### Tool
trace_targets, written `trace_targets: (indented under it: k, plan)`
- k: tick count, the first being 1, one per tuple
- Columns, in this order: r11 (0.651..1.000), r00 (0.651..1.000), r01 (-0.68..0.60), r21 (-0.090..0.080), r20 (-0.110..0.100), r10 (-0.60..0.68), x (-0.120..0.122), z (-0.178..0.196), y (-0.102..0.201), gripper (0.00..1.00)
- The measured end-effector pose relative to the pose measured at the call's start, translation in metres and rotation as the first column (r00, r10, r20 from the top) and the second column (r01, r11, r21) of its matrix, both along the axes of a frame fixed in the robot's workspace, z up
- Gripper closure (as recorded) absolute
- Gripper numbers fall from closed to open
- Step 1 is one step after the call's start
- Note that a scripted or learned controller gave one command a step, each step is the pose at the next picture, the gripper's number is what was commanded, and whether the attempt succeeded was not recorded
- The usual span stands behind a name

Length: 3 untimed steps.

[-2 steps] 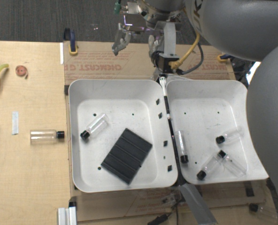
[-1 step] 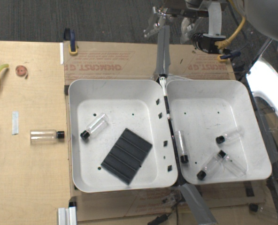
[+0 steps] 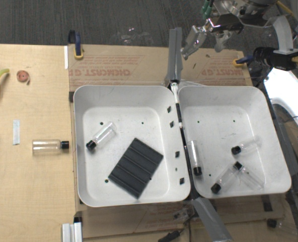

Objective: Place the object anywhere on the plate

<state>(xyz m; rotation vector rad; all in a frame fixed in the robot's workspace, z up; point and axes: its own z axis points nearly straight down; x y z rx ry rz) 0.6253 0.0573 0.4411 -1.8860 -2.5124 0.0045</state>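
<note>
Cardboard-covered bench [image 3: 114,64] w/ two shallow white bins side by side; dark carpet behind. Your gripper [image 3: 205,36] hangs above the bench's far edge, beyond the right bin [image 3: 270,110], clear of both bins; its two fingers [image 3: 192,42] are spread apart w/ nothing between them and touch nothing. Left bin [image 3: 81,135]: dark ribbed plate [image 3: 136,167] lies flat, turned diagonally, near the front wall, w/ bare floor beyond it toward the far wall. Just left of it, apart from it, a clear vial [image 3: 100,136] lies on its side, long axis diagonal, black cap toward front-left. Right bin: one vial [image 3: 194,158] lies along the left wall, cap toward the front; three more vials [image 3: 237,168] cluster front-right, near each other, caps mostly toward the left/front-left; exact contact between them can't be told. Centre and far half of the right bin floor are bare. Left of the bins, on the wood table [image 3: 28,195], another vial [image 3: 50,145] lies crosswise, cap toward the bin.
</note>
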Motion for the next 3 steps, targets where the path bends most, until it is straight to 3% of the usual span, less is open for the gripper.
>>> trace_targets:
  k: [1, 2, 3]
  plan:
    - [0.978, 0.978, -0.207, 0.001, -0.001, 0.207, 0.002, -0.001, -0.051, 0.0]
    - [0.907, 0.907, -0.421, 0.0, 0.002, 0.421, 0.005, 0.0, -0.135, 0.0]
    - [0.781, 0.781, -0.624, 0.001, 0.001, 0.624, -0.014, 0.0, -0.212, 0.0]
